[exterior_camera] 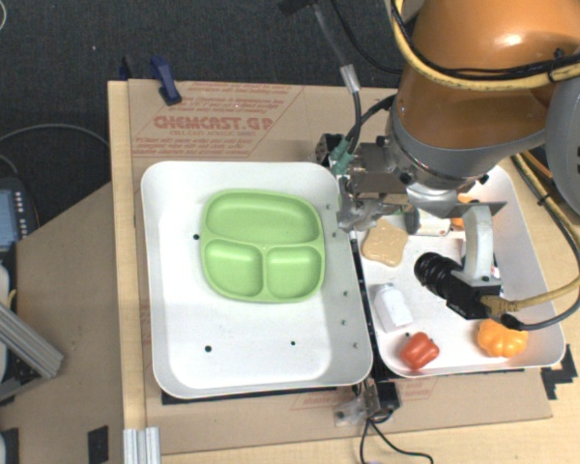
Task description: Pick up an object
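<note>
Right white bin [528,259], near edge: a red rounded plastic pepper [418,349] and an orange pumpkin-shaped toy [503,337]. Behind them lies a small white block [394,307]. Farther back, a tan bread-slice-shaped piece [385,246] lies just beside the gripper [411,218]; whether it is wide or narrow cannot be told. The left white bin [174,327] holds a green three-compartment plastic tray [263,246].

A robotics lab bench.
An industrial robot arm [493,66] over white bins [246,348] on printed cardboard [222,116], aluminium framing [21,341] alongside.

cardboard sheet [309,124]: red lettering [213,121] | blue clip [164,78], perhaps: on its far-left edge
</note>
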